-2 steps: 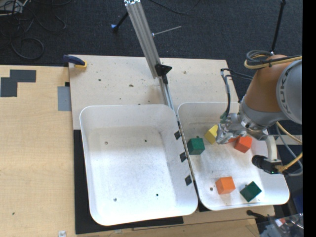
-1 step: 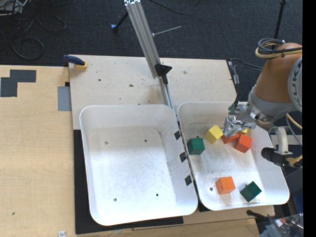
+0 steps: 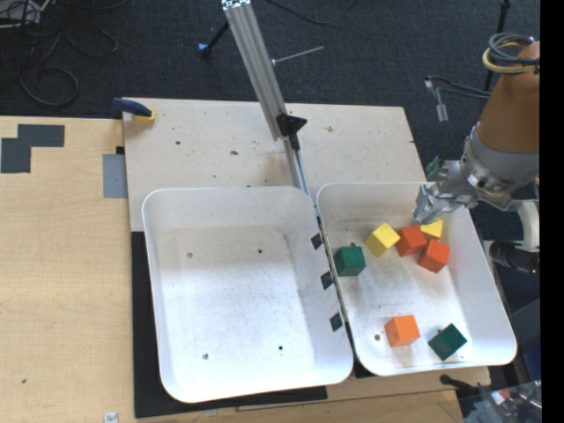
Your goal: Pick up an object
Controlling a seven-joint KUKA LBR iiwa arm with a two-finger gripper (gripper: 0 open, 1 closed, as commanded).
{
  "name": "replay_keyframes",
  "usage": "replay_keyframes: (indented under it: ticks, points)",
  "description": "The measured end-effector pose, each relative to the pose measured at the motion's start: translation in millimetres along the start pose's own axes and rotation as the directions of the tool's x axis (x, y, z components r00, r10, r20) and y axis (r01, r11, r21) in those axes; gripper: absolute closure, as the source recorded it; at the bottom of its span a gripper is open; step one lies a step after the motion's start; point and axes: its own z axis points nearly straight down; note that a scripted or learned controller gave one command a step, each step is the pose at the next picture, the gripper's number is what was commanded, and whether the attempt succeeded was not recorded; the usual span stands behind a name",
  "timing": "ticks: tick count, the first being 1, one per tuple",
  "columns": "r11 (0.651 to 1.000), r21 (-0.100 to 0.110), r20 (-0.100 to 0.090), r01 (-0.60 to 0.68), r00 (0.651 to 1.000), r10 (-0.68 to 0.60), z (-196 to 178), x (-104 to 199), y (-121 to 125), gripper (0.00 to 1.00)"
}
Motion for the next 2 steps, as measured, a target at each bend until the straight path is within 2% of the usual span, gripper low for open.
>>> replay_keyframes:
  ticks: [1,2]
  points:
    - [1.0,0.001,0.0,0.0,1.0,0.0,-50,-1,1,1.0]
    - [1.0,0.008,-0.003,0.003,1.0,-0.003,-46,53,4,1.0]
